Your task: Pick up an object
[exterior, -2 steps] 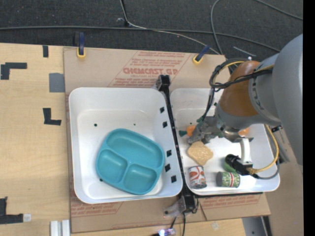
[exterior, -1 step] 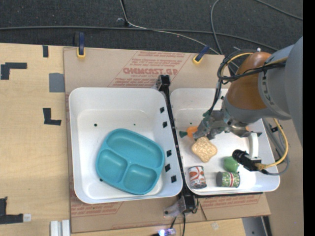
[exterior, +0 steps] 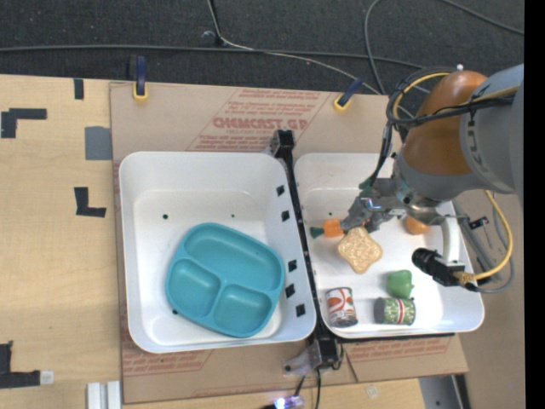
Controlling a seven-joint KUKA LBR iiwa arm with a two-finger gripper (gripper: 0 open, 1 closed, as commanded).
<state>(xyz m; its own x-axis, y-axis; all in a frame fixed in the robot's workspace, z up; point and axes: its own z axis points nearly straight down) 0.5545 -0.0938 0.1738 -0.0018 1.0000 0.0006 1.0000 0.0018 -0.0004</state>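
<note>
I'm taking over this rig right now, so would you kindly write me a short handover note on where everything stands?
End effector: low in the right white bin, above the tan waffle-shaped toy; grip state unclear.
Also in that bin: small orange piece, green pepper-like toy, red-and-white can, green-labelled can.
Left white bin: teal divided plastic tray.
Done: nothing visibly lifted.
Left: grasp and raise one object.

Cut off at the right edge: the arm (exterior: 477,135). Partly hidden under the wrist: an orange object (exterior: 415,224) and much of the right bin's (exterior: 464,313) far right corner. Fingertips of the gripper (exterior: 368,214) too small to judge. Labels on two cans (exterior: 341,306) near the front unreadable.
</note>
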